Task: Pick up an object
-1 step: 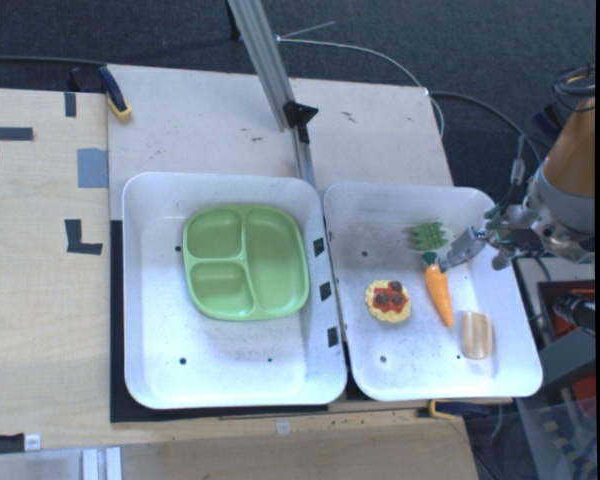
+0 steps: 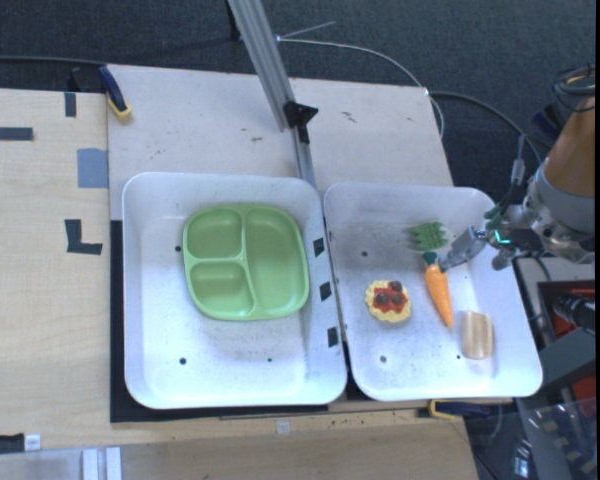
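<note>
Just left of the spread, unladen hand (image 2: 480,249) lies the carrot (image 2: 438,293).

Item count: two white bins (image 2: 150,368); one green divided plate (image 2: 246,262); one carrot (image 2: 439,294); one tart (image 2: 388,301); one bread roll (image 2: 475,334); one green leafy piece (image 2: 427,234).

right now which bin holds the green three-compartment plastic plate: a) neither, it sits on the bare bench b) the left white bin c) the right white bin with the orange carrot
b: the green three-compartment plastic plate lies flat in the left white bin, while the orange carrot lies in the right white bin.
</note>
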